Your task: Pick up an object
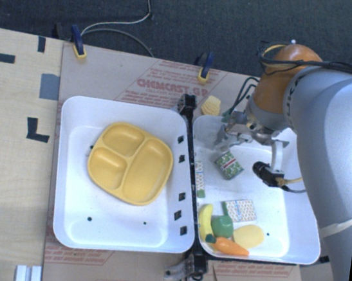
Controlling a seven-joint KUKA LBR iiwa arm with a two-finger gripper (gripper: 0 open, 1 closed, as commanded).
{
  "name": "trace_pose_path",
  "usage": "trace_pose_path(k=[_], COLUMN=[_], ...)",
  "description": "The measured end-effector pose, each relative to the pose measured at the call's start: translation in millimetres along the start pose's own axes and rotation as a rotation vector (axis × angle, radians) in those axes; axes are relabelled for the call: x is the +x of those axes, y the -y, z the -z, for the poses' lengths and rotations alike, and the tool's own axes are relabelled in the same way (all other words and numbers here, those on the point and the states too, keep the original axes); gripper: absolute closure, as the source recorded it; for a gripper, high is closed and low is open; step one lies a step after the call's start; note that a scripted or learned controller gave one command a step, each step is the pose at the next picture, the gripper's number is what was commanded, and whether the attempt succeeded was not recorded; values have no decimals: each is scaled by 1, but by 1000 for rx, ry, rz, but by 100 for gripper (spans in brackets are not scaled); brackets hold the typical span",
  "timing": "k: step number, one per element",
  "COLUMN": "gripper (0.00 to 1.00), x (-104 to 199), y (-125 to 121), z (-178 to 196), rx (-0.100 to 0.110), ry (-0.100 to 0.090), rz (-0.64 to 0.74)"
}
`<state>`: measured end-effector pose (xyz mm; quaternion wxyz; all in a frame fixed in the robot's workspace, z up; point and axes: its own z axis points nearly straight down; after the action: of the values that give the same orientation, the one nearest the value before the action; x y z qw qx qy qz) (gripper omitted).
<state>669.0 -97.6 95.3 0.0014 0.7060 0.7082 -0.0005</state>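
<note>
My gripper (231, 138) hangs over the back part of the right bin (293, 231), with its fingers apart and nothing between them. Just in front of it a small green and white box (229, 165) lies tilted on the bin floor, apart from the fingers. At the bin's front lie a yellow banana (204, 220), a green toy (222, 226), an orange carrot (231, 247), a pale yellow oval piece (248, 236) and a white dotted packet (239, 210). The grey arm with its orange band (284, 61) covers the bin's back right corner.
The left bin (67, 219) holds a yellow divided plate (130, 163). A yellow block (211, 105) sits on the cardboard behind the divider (188, 171) between the bins. A thin printed strip (199, 177) lies along the right bin's left wall. Cables and clamps are at the bench's back edge.
</note>
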Motion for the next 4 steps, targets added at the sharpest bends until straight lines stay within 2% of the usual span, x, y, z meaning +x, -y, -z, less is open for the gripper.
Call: trace_pose_path(k=[1, 2, 3, 4], gripper=[0, 0, 0, 0], x=[0, 1, 3, 2], y=[0, 54, 84, 162], z=[-1, -9, -9, -9], rx=[1, 0, -4, -3], ry=[0, -2, -1, -1], rz=[0, -2, -2, -3])
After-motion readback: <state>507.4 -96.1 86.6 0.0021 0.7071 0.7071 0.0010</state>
